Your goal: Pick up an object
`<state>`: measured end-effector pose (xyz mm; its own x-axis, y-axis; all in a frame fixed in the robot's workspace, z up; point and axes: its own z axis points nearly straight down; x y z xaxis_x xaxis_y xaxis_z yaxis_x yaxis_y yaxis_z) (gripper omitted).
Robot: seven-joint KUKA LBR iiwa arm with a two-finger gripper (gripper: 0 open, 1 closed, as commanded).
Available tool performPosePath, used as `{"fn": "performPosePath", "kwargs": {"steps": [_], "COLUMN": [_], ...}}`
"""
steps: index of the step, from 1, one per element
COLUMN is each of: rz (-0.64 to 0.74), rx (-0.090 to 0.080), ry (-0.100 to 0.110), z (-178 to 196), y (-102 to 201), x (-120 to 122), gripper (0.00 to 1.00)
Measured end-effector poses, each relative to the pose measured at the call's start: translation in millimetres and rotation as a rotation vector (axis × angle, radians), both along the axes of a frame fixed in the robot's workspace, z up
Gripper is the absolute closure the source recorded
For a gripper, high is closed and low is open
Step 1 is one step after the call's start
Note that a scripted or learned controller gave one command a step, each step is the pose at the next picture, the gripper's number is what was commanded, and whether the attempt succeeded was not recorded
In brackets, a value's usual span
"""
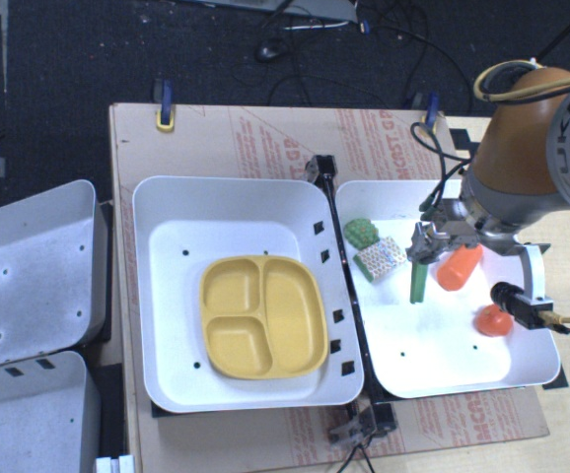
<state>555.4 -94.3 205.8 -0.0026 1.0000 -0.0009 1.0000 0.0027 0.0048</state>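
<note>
— So how far along is the pick, would you say?

— Early, by my reading. The gripper hangs over the right bin, and nothing is lifted clear; every object I can make out seems to lie on the bin floor.

— What is there to choose from?

— A green stick lies just below the gripper. An orange cup sits just to its right, partly under the wrist. A red piece lies farther right, and a green block and a speckled block lie to the left, close to the wall between the bins.

— And the fingers, are they on anything?

— I cannot tell whether they are apart or together; the grey arm hides most of them from above. The top end of the green stick meets the gripper's dark tip, but I can't say it is clamped.

— The left bin?

— It holds a yellow divided plate, well apart from the gripper, so I judge it no target now.

— What remains, then?

— A sure grasp, probably of the stick or cup, and the lift itself.
</note>
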Motion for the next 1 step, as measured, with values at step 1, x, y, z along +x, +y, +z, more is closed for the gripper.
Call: {"fn": "performPosePath", "kwargs": {"steps": [1], "rz": [0.006], "rx": [0.003], "ry": [0.002], "z": [11.4], "y": [60.1], "x": [15.1], "gripper": [1.00]}}
